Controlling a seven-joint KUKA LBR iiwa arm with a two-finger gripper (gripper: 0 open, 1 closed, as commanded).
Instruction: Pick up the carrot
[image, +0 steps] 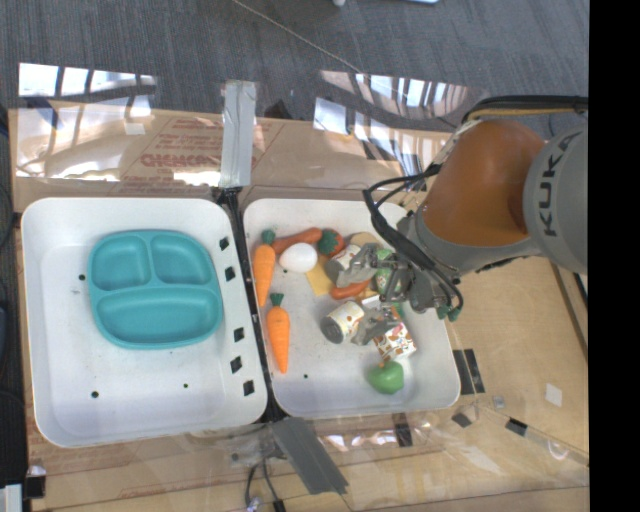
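carrot (278, 338) lies apart from clutter: egg (297, 258), can (344, 321), green apple (386, 377); fingers' (385, 290) state unclear.

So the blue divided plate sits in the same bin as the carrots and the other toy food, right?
Not quite. The blue divided plate lies by itself in the left bin. The carrots and the other toy food, such as the green apple, lie in the right bin. The camera view shows this.

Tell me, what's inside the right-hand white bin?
The right bin holds two carrots, a white egg, a green apple and small packages. The gripper covers some items.
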